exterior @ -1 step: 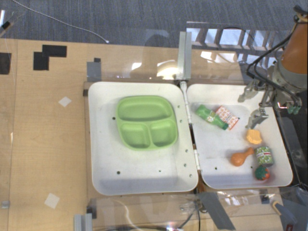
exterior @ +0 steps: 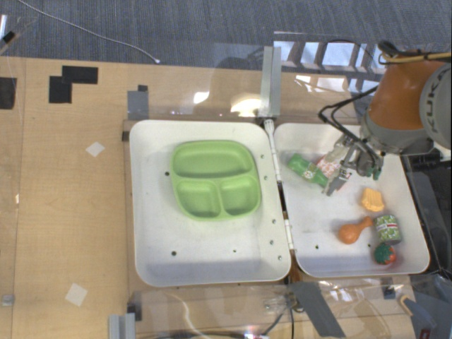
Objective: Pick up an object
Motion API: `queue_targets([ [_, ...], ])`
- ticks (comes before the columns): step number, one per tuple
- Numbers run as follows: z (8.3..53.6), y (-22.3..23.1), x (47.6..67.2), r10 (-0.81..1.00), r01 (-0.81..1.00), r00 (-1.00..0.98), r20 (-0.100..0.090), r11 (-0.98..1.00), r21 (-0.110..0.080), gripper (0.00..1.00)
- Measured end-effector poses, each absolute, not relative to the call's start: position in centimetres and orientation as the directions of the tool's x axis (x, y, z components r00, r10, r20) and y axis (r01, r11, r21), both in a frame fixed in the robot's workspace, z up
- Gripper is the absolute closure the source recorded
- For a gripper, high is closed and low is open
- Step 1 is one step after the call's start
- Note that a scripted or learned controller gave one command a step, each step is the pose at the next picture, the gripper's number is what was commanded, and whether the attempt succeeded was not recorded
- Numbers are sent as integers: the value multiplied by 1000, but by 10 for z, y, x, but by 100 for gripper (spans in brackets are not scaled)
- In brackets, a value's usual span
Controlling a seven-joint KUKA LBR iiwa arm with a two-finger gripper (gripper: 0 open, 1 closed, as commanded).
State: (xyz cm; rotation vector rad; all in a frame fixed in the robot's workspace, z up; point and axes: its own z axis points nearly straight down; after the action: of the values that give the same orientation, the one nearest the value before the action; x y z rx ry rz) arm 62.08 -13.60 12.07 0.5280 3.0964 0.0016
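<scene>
While the green divided plate (exterior: pixel 214 179) sits left of it untouched, the green packet (exterior: pixel 308 169) lies just beside the gripper (exterior: pixel 341 179); whether the pincer grips it I cannot tell. Centre squarely over it before closing.

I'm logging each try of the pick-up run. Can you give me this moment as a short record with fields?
left bin: holds a green divided plate
right bin: green packet, yellow toy, orange pear-shaped toy, small green can, red and green toy
gripper: low over the right bin, beside the green packet
grasp: nothing seen between the fingers
arm: reaches in from the right
</scene>
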Motion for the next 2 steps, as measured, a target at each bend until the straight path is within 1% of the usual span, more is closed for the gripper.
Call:
queue_targets([
  [1,88,-123,644,803,803,-596,-7,596,7,0],
  [2,101,-123,646,798,798,-603,-12,603,9,100],
])
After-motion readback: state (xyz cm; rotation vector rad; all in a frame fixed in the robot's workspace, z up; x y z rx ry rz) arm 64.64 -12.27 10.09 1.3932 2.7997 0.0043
